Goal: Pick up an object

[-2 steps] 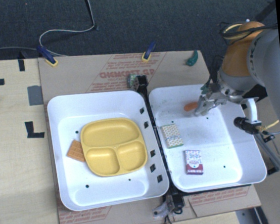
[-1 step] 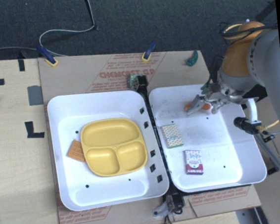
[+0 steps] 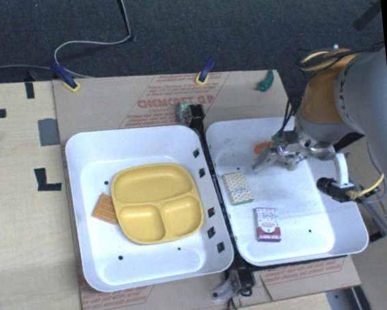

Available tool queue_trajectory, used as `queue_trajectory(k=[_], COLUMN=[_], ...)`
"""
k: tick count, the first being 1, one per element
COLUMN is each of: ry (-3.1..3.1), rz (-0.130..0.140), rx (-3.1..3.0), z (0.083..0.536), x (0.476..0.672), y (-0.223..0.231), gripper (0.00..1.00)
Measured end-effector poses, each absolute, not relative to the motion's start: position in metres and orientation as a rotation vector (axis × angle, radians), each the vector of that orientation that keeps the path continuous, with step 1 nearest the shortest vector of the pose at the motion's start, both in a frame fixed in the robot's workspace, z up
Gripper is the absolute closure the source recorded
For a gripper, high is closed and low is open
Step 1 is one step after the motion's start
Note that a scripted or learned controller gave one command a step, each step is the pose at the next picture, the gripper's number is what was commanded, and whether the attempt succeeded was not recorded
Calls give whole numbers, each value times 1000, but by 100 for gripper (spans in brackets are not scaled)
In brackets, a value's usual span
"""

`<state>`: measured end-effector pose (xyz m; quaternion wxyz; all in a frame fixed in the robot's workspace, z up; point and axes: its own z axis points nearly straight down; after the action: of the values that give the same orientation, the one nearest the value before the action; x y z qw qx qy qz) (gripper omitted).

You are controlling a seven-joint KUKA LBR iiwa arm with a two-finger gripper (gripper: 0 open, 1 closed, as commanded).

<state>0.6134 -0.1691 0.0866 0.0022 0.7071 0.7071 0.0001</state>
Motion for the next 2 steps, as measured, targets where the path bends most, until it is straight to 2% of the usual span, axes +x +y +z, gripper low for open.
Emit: queue_trajectory(k=[1, 2], ry=[2216, 2216], rz=[2, 2], rx=[2217, 2217], z=[97, 97], x=[614, 614], y=[-170, -170], gripper=[100, 0])
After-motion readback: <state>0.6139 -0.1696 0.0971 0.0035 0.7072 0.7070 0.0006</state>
